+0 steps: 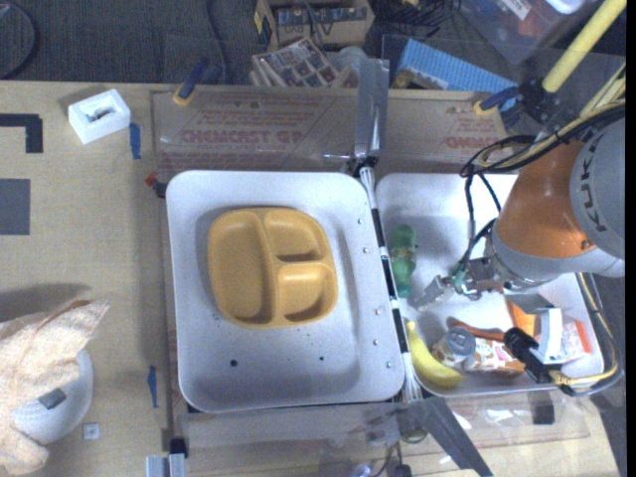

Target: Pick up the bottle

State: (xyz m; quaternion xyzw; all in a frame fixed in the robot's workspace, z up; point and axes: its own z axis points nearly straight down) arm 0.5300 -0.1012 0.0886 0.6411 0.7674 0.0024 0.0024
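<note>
Yellow 3-compartment plastic tray [270, 264] sits in left white bin [199, 366]. Green plastic bottle [401, 256] lies in right white bin [422, 192], against its left wall. Yellow banana [429, 364] below it. Gripper [449, 284] just right of bottle, apparently apart from it; finger spread unclear.

The grey arm [556, 217] reaches in from the right, hand [447, 284] pointing left

Arm [606, 202] reads "KU", apparently KUKA; other lettering illegible.
</note>
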